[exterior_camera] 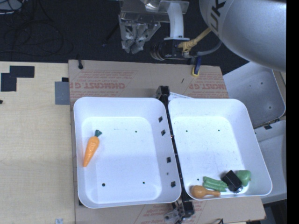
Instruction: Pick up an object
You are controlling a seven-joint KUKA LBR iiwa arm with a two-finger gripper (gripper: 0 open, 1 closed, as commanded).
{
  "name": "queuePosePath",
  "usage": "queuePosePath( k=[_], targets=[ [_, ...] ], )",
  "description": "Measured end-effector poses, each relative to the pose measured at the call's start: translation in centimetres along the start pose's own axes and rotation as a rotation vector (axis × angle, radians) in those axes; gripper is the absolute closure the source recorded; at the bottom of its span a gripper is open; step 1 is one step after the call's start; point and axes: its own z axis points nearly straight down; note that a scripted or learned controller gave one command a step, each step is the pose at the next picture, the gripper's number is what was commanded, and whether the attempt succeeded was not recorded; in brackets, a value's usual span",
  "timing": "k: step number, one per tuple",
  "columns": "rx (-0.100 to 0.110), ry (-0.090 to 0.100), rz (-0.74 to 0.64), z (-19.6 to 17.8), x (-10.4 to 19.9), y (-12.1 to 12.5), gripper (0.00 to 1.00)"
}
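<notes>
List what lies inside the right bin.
In the right bin, near corner: a green pod, an orange gourd-shaped toy, a black block partly covering a green piece.

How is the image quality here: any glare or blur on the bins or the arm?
Camera view: even light, bright white bins slightly washed out, soft shadows under the carrot and the pile in the right bin's near corner; the arm looms large and soft-focused; end effector slightly blurred against the dark background.
</notes>
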Motion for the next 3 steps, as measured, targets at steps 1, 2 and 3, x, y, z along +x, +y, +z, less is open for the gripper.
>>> queuePosePath(
  k=[1, 2, 3],
  targets=[
    [0.002, 0.000, 0.012, 5.3, -5.9, 1.4, 1.00],
    [0.004, -0.001, 0.014, 14.1, -12.0, 1.3, 1.00],
    [-0.006, 0.003, 0.003, 13.1, -7.4, 1.4, 1.00]
  ],
)
